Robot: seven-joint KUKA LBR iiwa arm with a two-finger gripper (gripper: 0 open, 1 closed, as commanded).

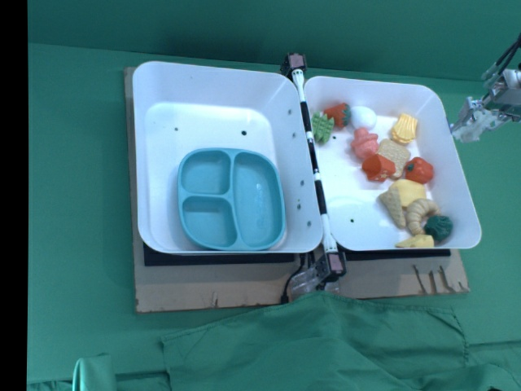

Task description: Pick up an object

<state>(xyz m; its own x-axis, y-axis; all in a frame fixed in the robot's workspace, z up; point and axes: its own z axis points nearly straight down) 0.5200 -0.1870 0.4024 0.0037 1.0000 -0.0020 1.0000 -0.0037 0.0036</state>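
Tool (470,129) poised just outside right bin (456,149), grip state impossible to tell; toy foods (395,165) untouched; blue tray (232,199) in left bin (163,88).

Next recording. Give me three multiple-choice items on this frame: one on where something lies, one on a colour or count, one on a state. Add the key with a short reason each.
1. Where does the blue plate lie?
A. In the left bin
B. In the right bin
C. On the green cloth

2. How many compartments does the plate have?
A. Two
B. Three
C. Five

3. Where is the tool in relation to the toy food?
A. Pressed down among it
B. Off beyond the right bin's right rim, apart from it
C. Over the plate

Key:
1 A: the plate rests on the left bin's floor, towards its near side.
2 B: two small sections on the left and one long section on the right.
3 B: the tool sits outside the right rim, touching none of the pieces.
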